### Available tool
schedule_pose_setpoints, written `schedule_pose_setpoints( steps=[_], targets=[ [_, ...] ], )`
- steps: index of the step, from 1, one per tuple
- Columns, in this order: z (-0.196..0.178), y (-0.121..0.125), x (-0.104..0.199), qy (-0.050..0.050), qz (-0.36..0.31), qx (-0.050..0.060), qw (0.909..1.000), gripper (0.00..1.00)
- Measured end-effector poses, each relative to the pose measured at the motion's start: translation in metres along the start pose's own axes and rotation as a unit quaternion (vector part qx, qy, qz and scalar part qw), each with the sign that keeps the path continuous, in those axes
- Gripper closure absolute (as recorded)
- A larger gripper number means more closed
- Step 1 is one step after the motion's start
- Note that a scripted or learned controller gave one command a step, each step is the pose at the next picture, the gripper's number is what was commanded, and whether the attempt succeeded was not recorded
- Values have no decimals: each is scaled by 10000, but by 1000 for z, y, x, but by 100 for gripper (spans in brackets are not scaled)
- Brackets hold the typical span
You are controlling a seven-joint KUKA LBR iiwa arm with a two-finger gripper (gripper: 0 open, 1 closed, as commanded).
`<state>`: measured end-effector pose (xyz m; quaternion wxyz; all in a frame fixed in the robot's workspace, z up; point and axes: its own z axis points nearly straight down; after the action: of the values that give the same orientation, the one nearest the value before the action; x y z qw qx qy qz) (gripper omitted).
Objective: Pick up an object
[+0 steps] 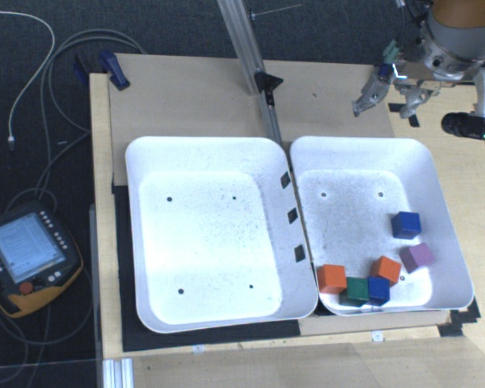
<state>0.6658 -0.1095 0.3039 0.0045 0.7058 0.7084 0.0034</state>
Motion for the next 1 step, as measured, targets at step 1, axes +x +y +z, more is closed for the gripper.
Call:
schedule_pose_setpoints(
  steps=[1],
  targets=[
    [151, -23, -33, 16, 27, 108, 9999, 0]
  ],
)
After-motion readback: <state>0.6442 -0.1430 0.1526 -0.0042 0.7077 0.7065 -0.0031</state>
